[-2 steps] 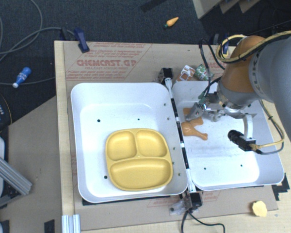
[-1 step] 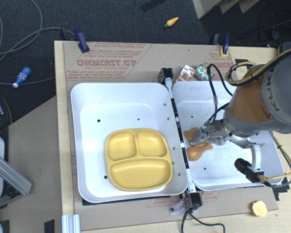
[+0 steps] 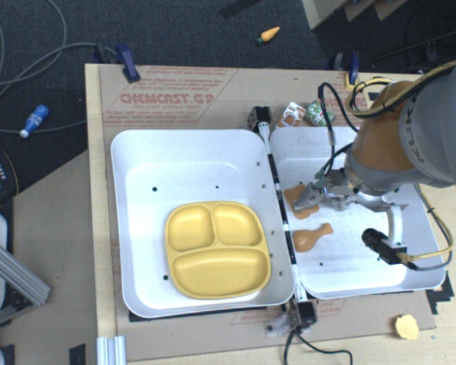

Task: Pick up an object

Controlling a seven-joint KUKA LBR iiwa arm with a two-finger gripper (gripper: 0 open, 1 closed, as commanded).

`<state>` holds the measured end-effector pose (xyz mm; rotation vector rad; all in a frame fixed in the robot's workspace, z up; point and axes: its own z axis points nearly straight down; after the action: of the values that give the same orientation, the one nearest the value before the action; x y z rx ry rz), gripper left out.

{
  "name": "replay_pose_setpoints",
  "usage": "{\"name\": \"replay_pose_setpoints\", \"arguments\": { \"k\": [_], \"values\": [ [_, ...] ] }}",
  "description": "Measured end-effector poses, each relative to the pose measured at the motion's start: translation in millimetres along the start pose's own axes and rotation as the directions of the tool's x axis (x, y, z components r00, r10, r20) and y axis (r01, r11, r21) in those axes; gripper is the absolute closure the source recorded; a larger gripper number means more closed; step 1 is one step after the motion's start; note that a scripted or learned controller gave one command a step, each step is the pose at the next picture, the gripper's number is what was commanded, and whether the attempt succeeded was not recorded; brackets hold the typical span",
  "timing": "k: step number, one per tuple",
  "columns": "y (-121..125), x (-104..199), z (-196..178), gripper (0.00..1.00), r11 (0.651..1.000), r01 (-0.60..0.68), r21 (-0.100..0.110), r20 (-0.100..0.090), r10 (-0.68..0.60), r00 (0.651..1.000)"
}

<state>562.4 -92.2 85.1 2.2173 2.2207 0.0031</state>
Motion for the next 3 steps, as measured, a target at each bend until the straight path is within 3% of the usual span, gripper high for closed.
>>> {"name": "replay_pose_setpoints", "arguments": {
  "k": [1,2,3],
  "values": [
    [30,1,0,0.00,1.000,0.000,0.001,0.000,0.000,1.000],
    [-40,-10,0,0.00,1.000,-0.006,0.007,-0.002,0.006,1.000],
    [-45,-84,0,0.00,1.000,-0.007,0.002,0.004,0.007,1.000]
  ]
}}
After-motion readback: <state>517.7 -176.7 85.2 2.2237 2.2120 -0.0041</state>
